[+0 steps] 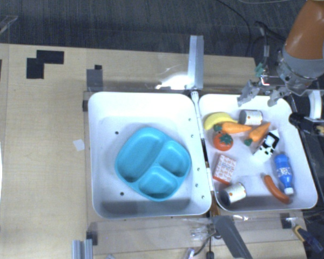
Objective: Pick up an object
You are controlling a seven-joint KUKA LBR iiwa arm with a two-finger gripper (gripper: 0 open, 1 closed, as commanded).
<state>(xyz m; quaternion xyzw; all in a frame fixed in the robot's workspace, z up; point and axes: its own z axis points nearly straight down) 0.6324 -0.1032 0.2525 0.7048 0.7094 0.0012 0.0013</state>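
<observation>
My gripper (262, 95) hangs over the far edge of the right bin (308, 198), its two fingers spread open with nothing between them. Just below it lies a small silver can (251, 117). Around the can are a yellow banana (215, 120), an orange carrot (236, 127), a second carrot (257, 133) and a red tomato (223, 141). Nearer the front sit a black-and-white block (269, 142), a blue bottle (283, 172), a brown sausage (275, 190), a red-and-white box (224, 168) and another silver can (235, 193).
The left bin (105, 123) holds a blue divided plate (153, 162). A metal post (196, 63) stands behind the wall between the bins. Cables and fixtures lie along the right side of the bench.
</observation>
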